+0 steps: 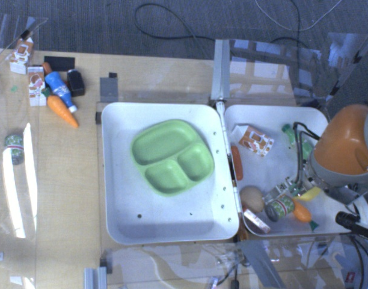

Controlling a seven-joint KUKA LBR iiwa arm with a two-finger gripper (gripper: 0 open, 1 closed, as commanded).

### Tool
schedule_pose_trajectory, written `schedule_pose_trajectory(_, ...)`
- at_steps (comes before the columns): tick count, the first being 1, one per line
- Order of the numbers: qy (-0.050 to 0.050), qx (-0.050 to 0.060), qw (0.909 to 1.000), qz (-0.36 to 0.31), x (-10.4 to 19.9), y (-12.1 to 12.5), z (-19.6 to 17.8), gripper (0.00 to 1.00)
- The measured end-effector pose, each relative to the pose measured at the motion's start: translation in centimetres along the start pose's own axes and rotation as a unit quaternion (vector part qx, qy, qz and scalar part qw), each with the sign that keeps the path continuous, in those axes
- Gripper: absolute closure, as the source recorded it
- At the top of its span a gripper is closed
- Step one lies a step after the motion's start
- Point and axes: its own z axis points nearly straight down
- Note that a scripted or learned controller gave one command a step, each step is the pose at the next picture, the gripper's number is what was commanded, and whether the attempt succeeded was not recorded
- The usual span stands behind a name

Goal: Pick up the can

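The can (280, 207) lies tipped on its side near the front edge of the right bin (256, 114), its lid end pointing toward the view's lower left. It looks dropped in loose with the rest, not set down with care. It sits in a tight cluster: a brown egg-shaped thing (251, 198) is just beside it on the left, a small toy carrot (302, 212) touches or nearly touches it on the right, and a flat silvery packet (256, 221) lies just in front. Farther back in the same bin are a small printed carton (255, 141) and a red sausage-like piece (236, 161) along the left wall.

The claw (292, 185) hangs just behind and above the can, reaching in under the arm's orange band (343, 146). Whether its jaws are spread or closed I cannot tell, and nothing shows between them. My guess is the crowding leaves little room beside the can.

The left bin (118, 215) holds a green divided plate (172, 156). On the table (64, 179) lie another carrot (62, 111) and a blue bottle (60, 91).
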Motion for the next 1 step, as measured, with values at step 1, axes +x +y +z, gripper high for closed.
schedule_pose_trajectory(1, 0.000, -0.001, 1.0000, 0.000, 0.05, 0.15, -0.91, 1.00)
